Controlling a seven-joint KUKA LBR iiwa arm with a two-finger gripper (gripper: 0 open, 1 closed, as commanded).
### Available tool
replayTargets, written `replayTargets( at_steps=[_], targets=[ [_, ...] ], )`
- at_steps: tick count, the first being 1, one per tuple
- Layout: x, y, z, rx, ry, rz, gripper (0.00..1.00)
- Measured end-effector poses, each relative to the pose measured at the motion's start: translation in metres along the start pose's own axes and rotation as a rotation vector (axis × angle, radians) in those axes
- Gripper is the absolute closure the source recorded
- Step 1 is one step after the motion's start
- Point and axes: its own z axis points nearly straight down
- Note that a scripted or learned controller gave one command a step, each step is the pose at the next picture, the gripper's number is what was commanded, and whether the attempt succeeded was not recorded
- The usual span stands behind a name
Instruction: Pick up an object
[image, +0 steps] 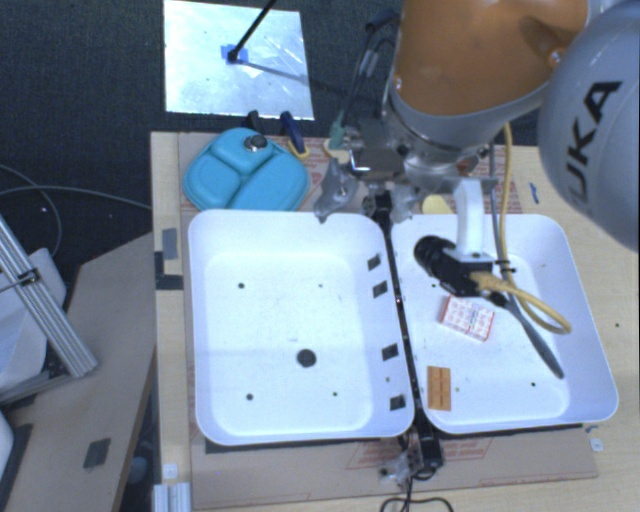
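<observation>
Red-and-white packet (466, 318) lies flat near the middle of the right bin (572, 290), with an orange block (439, 388) by its near left corner. Gripper (385, 203) hangs over the bins' far edge at the divider, and its grasp state is not discernible.

Shallow white plastic bins (196, 300) below the gripper (357, 203) look smooth, glossy; the blue moulded plastic dish (245, 172) beside it shines.

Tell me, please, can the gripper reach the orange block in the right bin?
Probably yes: the orange block lies flat and alone near the right bin's front wall, with nothing over it.
</observation>
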Motion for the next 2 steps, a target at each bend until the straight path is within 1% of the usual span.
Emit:
replayTargets(
  at_steps=[1,2],
  targets=[
    [0.076,-0.037,-0.019,0.006,0.001,-0.006,0.00],
    [0.026,0.014,-0.087,0.004,0.000,0.005,0.00]
  ],
)
